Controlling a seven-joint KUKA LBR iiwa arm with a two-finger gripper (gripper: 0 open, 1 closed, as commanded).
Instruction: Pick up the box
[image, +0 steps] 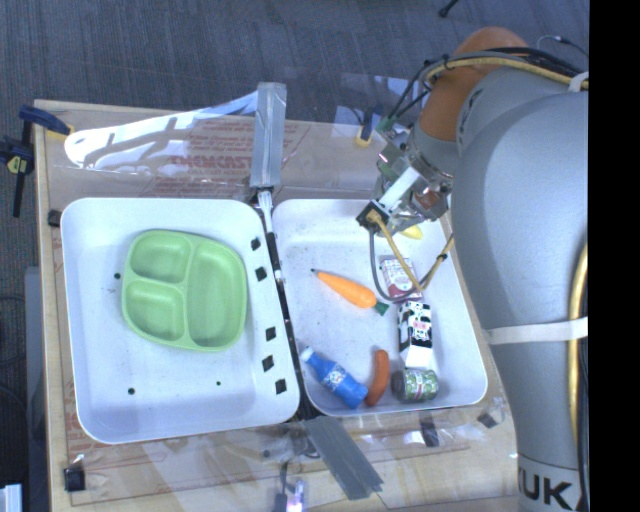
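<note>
Right now the arm fills the right side of the frame, grey with its orange band at the upper right. Its gripper hangs over the upper part of the right bin, near the bin's far rim. Whether it is open or closed cannot be told from this angle, and nothing can be seen held in it.

Below the gripper, at mid-right of the frame, lies the box, a small flat pack with a pale face and a dark red edge, on the bin floor near the right wall. Just left of it lies a carrot, set at a slant with its green end toward the box. Just below the box stands a milk carton with black and white cow patches. At the lower end of the bin sit a green can, a sausage and a blue bottle, close together. A small yellow thing lies near the gripper, partly hidden.

To the left, the left bin holds a green plate with three sections. Both bins rest on the worktop, and grey tape runs up from the seam between them.
</note>
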